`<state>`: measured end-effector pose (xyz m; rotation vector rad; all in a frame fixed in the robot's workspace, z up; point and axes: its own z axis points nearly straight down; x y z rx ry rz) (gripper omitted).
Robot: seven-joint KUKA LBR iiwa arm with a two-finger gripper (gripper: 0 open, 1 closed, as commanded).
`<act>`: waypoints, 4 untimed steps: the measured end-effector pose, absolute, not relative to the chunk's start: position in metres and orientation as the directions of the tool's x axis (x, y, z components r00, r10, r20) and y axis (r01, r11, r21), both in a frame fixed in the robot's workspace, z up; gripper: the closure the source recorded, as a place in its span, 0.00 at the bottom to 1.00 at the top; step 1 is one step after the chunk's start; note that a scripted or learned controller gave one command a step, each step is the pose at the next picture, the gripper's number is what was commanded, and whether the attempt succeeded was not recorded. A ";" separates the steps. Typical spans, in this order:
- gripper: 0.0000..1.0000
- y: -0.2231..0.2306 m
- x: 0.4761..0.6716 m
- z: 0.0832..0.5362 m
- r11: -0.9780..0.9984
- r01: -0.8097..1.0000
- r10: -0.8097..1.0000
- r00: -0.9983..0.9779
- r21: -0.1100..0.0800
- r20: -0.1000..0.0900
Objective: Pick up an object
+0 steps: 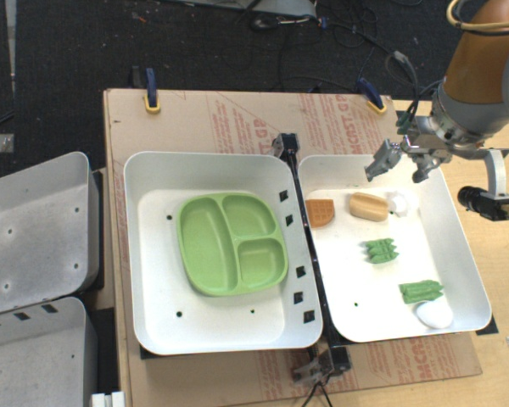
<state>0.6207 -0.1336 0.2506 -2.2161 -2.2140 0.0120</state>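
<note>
The arm [483,49] is reaching in over the far edge of the right bin [462,253], and its gripper [400,163] is hanging there with the two fingers spread apart and nothing between them. Well off to the gripper's left, in the left bin [140,227], the green divided plate [233,242] is lying flat; it is looking like light, stiff plastic, broad and shallow, and I judge it a poor pick, since only its thin rim is offering a hold. Just below the gripper and slightly left, the tan bread-roll-shaped piece [369,207] is lying on its side, the nearest candidate; it is probably a light toy, firm or faintly spongy, smooth enough to slip, so pinching it across its short width near the middle is seeming best. Touching its right end, a small white piece [397,202] is crowding that side and could be getting nudged. Further left, the orange-brown wedge [321,212] is sitting close against the divider [304,227] between the bins, leaving little room for a finger on that side. Farther toward the near edge, a small green ridged piece [380,250] is lying in open space, light and easy to reach around. Nearest the bin's front corner, a flat green piece [421,291] is touching a white rounded object [434,315], so the two are hampering each other, with the wall close by.
</note>
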 end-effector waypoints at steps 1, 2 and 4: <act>0.00 -0.133 0.623 0.257 0.001 1.000 1.000 -0.001 0.000 -0.001; 0.00 -0.138 0.625 0.213 -0.001 1.000 1.000 0.001 -0.004 0.000; 0.00 -0.139 0.625 0.097 -0.001 1.000 1.000 0.001 -0.001 -0.001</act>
